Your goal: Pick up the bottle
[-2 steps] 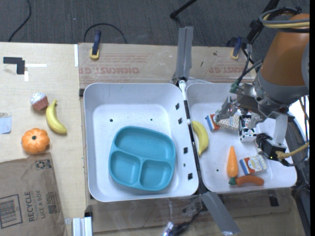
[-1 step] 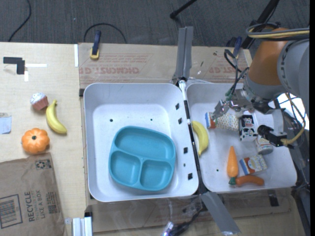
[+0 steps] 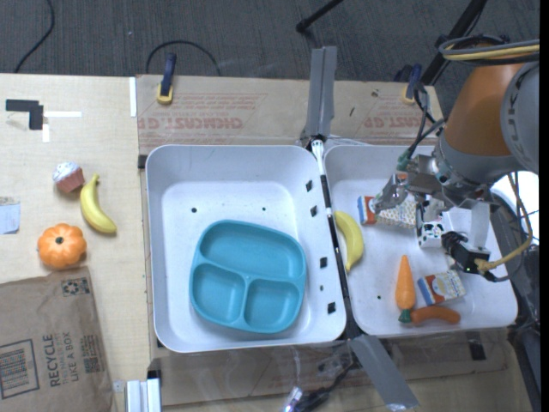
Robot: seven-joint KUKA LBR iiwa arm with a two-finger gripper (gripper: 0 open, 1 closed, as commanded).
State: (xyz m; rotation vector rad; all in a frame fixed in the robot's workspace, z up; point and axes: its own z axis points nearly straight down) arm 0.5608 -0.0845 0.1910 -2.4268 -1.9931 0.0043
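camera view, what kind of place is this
Probably a robot-manipulation lab bench: two shallow white plastic bins clamped onto cardboard, toy food such as a yellow plastic banana, and a grey arm with an orange band.

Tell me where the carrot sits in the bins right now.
The carrot lies in the right bin, toward its near edge, between the banana on its left and a small carton on its right.

Robot lab; clamped cardboard bench (image 3: 257,110); cables (image 3: 34,24)
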